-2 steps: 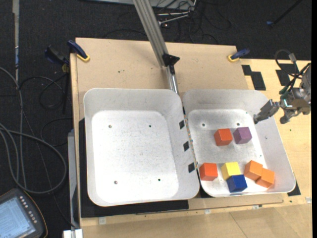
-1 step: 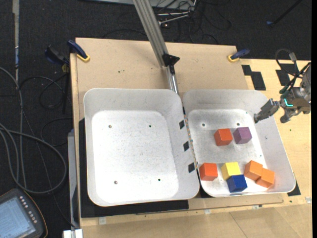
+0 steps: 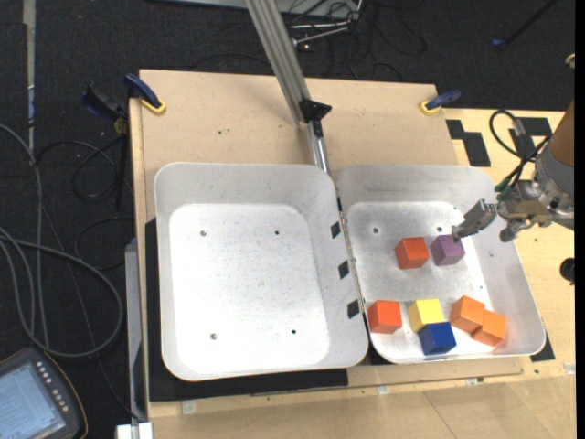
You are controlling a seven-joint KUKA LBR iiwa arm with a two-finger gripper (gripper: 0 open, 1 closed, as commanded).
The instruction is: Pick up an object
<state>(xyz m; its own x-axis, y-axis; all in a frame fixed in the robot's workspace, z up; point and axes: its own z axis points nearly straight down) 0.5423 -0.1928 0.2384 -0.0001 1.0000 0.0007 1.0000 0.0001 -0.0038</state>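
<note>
**Nothing picked yet, end effector parked by the purple cube**

While the arm (image 3: 558, 167) is reaching in from the right, nothing has actually been lifted, as far as I can judge. The end effector (image 3: 477, 219) sits over the upper right part of the right bin (image 3: 512, 254), and its dark tip ends just beside the purple cube (image 3: 447, 249), up and to the right of it. I can't tell whether the fingers are apart or together (the whole thing is a small blurry dark shape at this angle), and I don't see any cube between them, so I wouldn't call this a grasp.

Where the stuff is: all the cubes are in the right bin. An orange cube (image 3: 412, 252) sits just left of the purple one, near it, though whether they touch I can't say. Along the bottom edge there's another orange one (image 3: 385, 315), then a yellow cube (image 3: 425, 313) with a blue cube (image 3: 438, 337) right against it, and two more orange blocks (image 3: 480, 320) huddled in the lower right corner. The left bin (image 3: 174, 245) has no blocks in it.

So progress-wise: the approach looks done, or nearly. What's left is the real work: getting around a cube (purple looks like the likely candidate), closing, and lifting it clear of the bin.
</note>
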